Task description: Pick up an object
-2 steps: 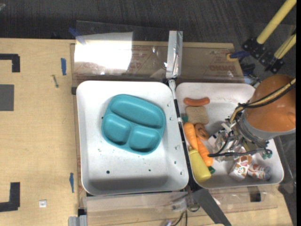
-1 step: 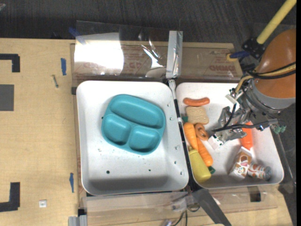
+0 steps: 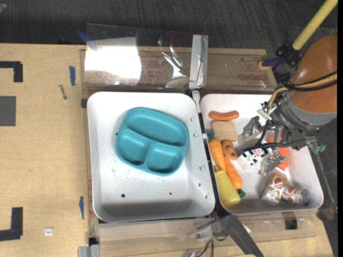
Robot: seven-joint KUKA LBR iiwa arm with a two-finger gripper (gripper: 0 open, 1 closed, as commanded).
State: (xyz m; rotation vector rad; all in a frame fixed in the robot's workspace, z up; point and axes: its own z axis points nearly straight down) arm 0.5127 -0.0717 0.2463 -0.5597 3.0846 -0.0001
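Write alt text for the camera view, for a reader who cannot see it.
A grey and orange arm lowers its gripper into the right bin among toy food: a sausage, carrots and a yellow bottle. The left bin holds a teal divided tray.

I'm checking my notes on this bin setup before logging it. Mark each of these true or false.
1. The teal divided tray lies in the left bin. True.
2. The hot dog lies in the left bin. False: it is in the right bin, near its far edge.
3. The gripper is over the right bin. True.
4. The carrot rests on the teal tray. False: it lies in the right bin, along its left wall.
5. The yellow bottle lies near the carrots. True.
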